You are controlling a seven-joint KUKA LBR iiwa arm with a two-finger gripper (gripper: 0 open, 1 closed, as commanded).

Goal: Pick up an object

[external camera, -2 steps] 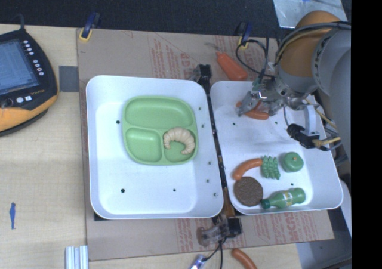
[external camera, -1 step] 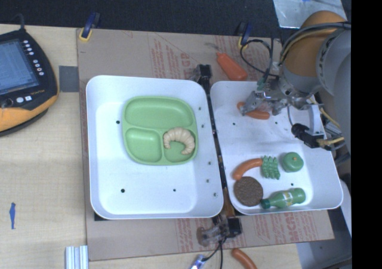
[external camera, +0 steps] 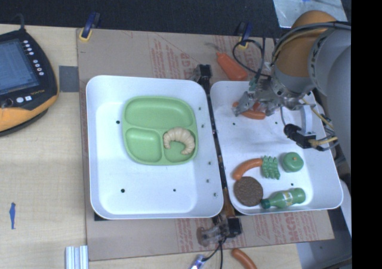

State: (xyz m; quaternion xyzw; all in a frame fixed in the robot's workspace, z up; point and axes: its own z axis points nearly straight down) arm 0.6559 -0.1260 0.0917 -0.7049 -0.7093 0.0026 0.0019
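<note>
The gripper (external camera: 250, 105) sits low in the right bin (external camera: 334, 199), touching an orange carrot (external camera: 255, 114); whether it has hold, I cannot tell.

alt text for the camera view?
The grey arm's end effector is low in the right white bin, at an orange carrot-shaped toy. In the left white bin, a green divided plate holds a pale croissant.

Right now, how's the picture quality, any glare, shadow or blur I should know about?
Camera view: the left bin is brightly lit, nearly washed out at its lower rim; soft shadow runs along its upper wall; the gripper area over the right bin is cluttered and soft; the croissant on the green plate is reasonably sharp.
</note>
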